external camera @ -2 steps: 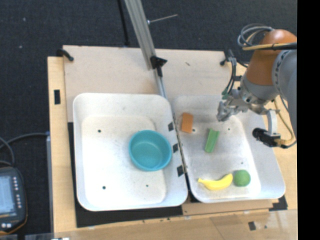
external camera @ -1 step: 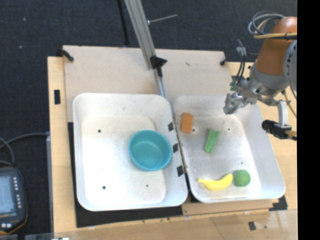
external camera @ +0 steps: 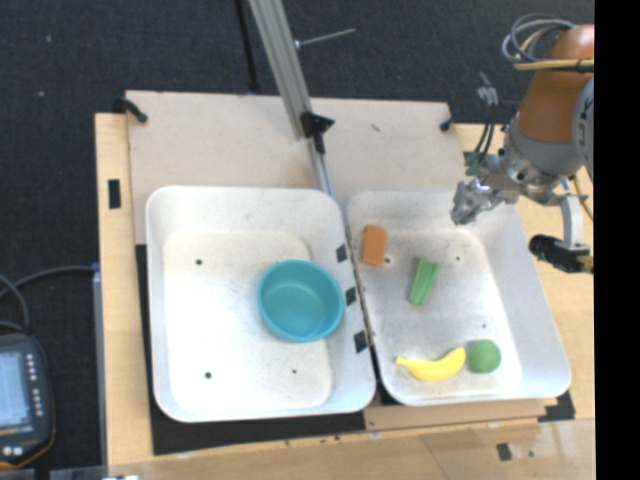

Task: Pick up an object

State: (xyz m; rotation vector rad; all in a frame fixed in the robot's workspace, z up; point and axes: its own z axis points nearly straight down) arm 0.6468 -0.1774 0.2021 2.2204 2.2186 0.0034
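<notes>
1. Four loose things lie in the right shallow white plastic bin [external camera: 520, 298]: a small orange block [external camera: 374, 245] at about ten o'clock in the bin, a green oblong block [external camera: 423, 281] near its middle, a yellow plastic banana [external camera: 432, 366] at about six o'clock, and a round green ball [external camera: 484, 356] just beside the banana's right end.
2. One round teal plastic bowl [external camera: 301, 301] sits in the left shallow white plastic bin [external camera: 180, 268], towards three o'clock, close to the divide between the bins.
3. The grey arm with the orange band [external camera: 552, 108] reaches in from the right, and its jaws [external camera: 468, 204] hang over the right bin's one o'clock corner. Whether the jaws are apart or together I cannot tell; nothing shows between them.
4. My reading is that this is the approach step: no object is lifted, and all lie on the bin floors.
5. The green oblong block is the nearest candidate, lying towards seven o'clock from the jaws and well apart from its neighbours.
6. The next move likely calls for travel towards seven o'clock, turning the wrist so the jaws straddle the block's narrow width, then a straight descent.
7. The banana and ball sit close together, so a grasp there risks nudging one against the other.
</notes>
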